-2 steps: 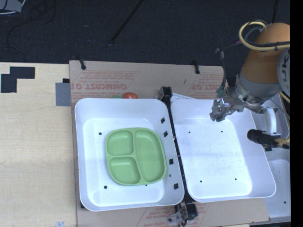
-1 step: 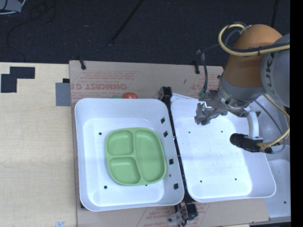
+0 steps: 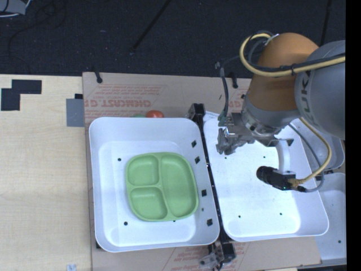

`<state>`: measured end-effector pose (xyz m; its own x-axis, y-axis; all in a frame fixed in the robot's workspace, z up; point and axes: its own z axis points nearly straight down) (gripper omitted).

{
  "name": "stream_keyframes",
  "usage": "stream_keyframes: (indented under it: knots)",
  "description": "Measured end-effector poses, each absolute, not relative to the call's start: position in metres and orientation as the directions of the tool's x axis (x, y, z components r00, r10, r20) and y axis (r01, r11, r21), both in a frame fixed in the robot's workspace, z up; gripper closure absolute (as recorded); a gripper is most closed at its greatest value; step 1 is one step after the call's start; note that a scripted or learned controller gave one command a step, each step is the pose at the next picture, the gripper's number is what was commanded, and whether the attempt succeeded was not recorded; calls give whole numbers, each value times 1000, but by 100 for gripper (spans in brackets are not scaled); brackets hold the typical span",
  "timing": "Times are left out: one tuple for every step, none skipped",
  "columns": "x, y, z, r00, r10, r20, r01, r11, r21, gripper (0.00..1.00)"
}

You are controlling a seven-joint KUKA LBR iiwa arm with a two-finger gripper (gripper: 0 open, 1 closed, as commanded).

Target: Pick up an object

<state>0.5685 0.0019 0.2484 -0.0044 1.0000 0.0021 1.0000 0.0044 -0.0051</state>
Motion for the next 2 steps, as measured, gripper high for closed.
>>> stream_keyframes:
  knots:
    - [544,48,233,-3,1000,1,1000,3,-7,100]
    - [523,98,220,-4,1000,1,1000,4,-7,100]
